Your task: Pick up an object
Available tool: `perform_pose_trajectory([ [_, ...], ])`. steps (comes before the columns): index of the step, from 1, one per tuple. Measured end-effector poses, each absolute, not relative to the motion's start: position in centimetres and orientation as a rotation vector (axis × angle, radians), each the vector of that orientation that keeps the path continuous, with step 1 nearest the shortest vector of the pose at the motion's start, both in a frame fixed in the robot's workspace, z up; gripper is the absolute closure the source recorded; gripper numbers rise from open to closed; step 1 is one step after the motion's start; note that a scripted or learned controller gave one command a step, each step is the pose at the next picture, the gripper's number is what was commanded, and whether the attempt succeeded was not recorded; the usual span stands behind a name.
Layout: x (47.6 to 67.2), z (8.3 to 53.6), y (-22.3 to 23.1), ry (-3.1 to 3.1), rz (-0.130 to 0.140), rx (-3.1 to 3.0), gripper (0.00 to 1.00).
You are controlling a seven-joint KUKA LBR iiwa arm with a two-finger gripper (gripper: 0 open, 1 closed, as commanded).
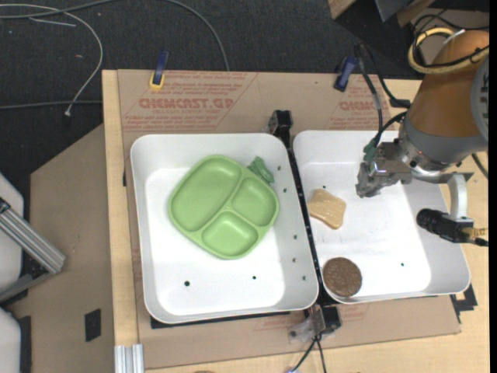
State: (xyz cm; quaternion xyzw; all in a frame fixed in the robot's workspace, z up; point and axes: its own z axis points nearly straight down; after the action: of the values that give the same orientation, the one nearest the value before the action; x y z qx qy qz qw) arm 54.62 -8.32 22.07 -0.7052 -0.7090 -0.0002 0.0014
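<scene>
At six o'clock in the right bin (pixel 435 282) a brown round cookie-like disc (pixel 342 277) is lying; just beyond it, a tan bread-like chunk (pixel 327 208). The end effector (pixel 370 183) is hovering at the chunk's two o'clock, its state impossible to tell. Centring over the chunk before descending looks wisest.

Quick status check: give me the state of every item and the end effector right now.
Green divided plate: flat in left bin, upright.
Tan sponge-like block: lying loose in right bin.
Brown round disc: flat at right bin's near edge.
End effector: low over right bin, nothing seen between its fingers.
</scene>
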Motion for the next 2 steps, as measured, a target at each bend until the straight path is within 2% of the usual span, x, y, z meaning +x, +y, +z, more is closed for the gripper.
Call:
perform_pose_trajectory([
  [2,57.3,21.6,1.2,-2.228,-0.004,-2.215,1.00],
])
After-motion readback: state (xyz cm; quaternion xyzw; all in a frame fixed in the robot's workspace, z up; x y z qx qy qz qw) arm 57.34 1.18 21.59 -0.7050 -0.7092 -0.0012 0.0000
